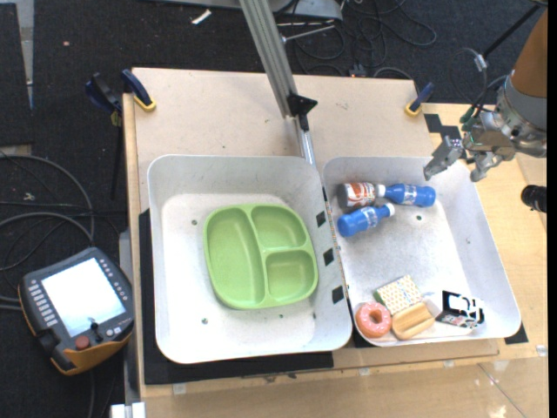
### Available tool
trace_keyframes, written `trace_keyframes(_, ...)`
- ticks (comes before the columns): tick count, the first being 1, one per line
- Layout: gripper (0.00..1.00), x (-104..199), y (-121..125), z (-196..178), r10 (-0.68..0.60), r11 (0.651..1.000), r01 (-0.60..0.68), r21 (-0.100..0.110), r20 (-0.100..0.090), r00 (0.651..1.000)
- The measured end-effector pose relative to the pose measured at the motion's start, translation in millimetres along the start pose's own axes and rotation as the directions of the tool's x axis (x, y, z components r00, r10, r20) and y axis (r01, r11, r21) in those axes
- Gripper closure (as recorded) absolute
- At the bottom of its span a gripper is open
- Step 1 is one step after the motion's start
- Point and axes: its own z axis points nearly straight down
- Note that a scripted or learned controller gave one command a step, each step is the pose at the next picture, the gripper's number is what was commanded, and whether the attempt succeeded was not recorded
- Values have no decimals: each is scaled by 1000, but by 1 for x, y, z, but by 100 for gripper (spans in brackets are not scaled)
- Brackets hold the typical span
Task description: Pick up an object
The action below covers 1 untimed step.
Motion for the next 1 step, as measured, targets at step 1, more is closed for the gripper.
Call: trace_keyframes(1, 0, 0, 0, 0, -1, 1000, 1, 0, 1, 1000)
